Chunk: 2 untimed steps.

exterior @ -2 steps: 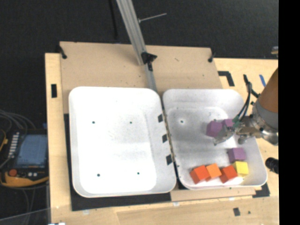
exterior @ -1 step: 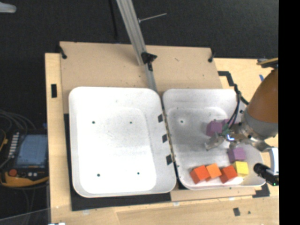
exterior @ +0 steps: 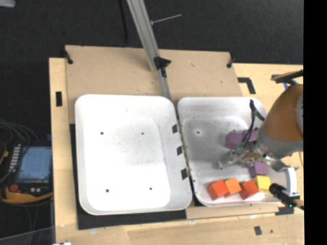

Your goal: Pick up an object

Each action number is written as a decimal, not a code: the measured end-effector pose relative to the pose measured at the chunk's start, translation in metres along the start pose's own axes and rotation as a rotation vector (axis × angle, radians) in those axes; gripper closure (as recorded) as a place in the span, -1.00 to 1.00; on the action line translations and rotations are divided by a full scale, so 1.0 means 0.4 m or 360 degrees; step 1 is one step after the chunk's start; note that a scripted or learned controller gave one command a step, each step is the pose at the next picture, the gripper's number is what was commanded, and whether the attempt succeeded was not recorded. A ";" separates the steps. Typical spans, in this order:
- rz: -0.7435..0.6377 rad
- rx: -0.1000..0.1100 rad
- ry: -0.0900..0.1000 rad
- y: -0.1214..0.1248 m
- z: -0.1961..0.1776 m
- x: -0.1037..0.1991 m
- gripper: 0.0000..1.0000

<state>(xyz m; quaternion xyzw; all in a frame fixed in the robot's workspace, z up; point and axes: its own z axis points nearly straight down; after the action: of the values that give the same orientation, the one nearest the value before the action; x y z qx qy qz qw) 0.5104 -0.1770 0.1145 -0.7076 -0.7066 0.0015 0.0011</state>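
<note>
Several blocks lie in the right bin (exterior: 204,111). A purple block (exterior: 234,138) sits mid-bin, and a second purple block (exterior: 260,168) lies lower right, partly under the arm. Along the front wall sit two orange blocks (exterior: 218,189) (exterior: 233,185), a red-orange block (exterior: 249,189) and a yellow block (exterior: 263,181). My gripper (exterior: 236,157) hangs low over the bin, just below the first purple block and above the orange row. The wrist hides what lies directly beneath it.
The left bin (exterior: 125,152) stands beside the right one, with black clips (exterior: 180,150) along the shared wall. A slanted metal pole (exterior: 145,32) crosses behind the bins. The arm's orange band (exterior: 283,119) overhangs the right bin's right edge.
</note>
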 end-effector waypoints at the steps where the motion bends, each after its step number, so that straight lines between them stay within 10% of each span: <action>1: 0.0009 -0.0016 -0.0001 0.006 -0.034 -0.002 1.00; 2: -0.0008 -0.0020 -0.0004 0.017 -0.190 -0.020 1.00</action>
<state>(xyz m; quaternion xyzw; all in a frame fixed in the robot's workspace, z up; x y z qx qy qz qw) 0.5176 -0.1850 0.1906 -0.7059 -0.7083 -0.0018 -0.0042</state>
